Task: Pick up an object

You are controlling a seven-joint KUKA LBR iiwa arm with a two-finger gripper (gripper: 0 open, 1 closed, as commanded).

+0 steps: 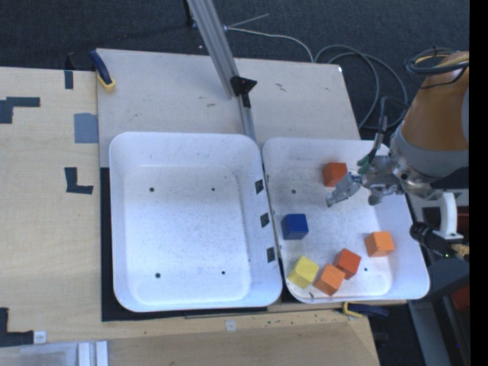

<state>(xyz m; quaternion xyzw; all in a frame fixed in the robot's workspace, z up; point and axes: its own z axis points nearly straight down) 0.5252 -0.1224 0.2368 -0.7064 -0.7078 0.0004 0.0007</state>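
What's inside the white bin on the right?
The right bin holds six blocks: a blue one, a yellow one and four orange. The arm covers the bin's far right corner.

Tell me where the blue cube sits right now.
The blue cube lies in the right bin, near its left wall, above the yellow cube and left of the gripper.

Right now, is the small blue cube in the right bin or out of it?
In. The small blue cube sits on the floor of the right white bin, near its left wall.
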